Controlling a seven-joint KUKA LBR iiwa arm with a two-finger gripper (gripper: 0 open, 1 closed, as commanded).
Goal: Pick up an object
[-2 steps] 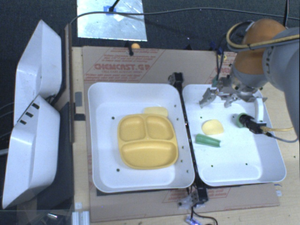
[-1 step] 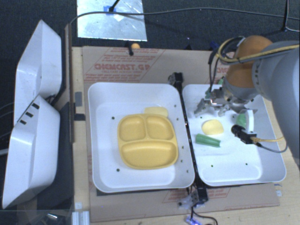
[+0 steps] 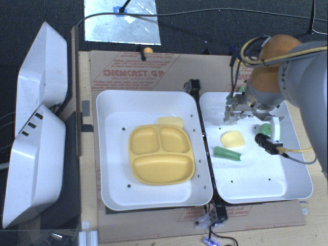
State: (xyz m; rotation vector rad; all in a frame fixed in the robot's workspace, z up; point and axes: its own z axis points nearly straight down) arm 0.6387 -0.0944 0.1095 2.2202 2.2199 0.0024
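Where the claw (image 3: 231, 115) hovers, right bin (image 3: 297, 186) below

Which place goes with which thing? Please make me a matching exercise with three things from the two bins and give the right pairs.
Things:
1. yellow divided tray
2. green stick
3. gripper

Places:
A. right bin, just below the pale yellow round piece
B. upper part of the right bin, above the pale yellow round piece
C. middle of the left bin

Pairs: 1-C, 2-A, 3-B
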